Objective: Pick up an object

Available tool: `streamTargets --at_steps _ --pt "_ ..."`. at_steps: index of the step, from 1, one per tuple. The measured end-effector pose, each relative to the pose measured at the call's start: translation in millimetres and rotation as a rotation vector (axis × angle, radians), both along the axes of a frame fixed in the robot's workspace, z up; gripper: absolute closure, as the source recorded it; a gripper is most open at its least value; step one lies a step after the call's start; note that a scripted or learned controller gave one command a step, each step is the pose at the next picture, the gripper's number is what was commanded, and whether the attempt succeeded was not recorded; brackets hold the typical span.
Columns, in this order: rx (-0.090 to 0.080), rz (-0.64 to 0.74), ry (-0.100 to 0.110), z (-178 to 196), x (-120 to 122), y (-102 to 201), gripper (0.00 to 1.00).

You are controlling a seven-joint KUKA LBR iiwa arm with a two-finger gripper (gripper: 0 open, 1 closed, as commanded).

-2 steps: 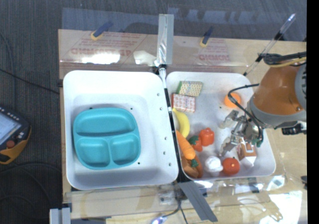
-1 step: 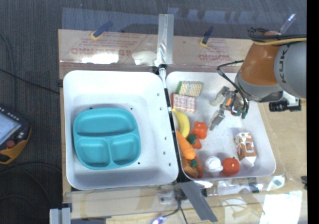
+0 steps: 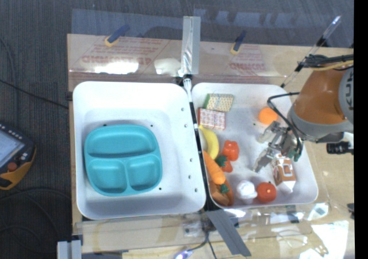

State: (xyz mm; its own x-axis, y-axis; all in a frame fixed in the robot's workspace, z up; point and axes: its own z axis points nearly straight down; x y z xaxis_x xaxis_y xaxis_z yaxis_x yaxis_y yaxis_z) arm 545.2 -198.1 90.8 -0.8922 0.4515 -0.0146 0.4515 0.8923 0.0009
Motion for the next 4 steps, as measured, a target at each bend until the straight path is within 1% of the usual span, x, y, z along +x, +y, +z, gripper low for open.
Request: streamTargets --at_steps 1,2,3,4 --pt "-0.001 -0.031 -0.008 1.4 -54.2 -25.5 0.0" --pt "-0.003 -0.047 -0.009 1.5 -54.0 -4.1 0.0" --pt "-0.001 0.008 -0.005 1.0 -54.6 -21.4 0.0" --pt "-0.007 0.032 -0.008 1.2 -54.8 -11.7 0.0"
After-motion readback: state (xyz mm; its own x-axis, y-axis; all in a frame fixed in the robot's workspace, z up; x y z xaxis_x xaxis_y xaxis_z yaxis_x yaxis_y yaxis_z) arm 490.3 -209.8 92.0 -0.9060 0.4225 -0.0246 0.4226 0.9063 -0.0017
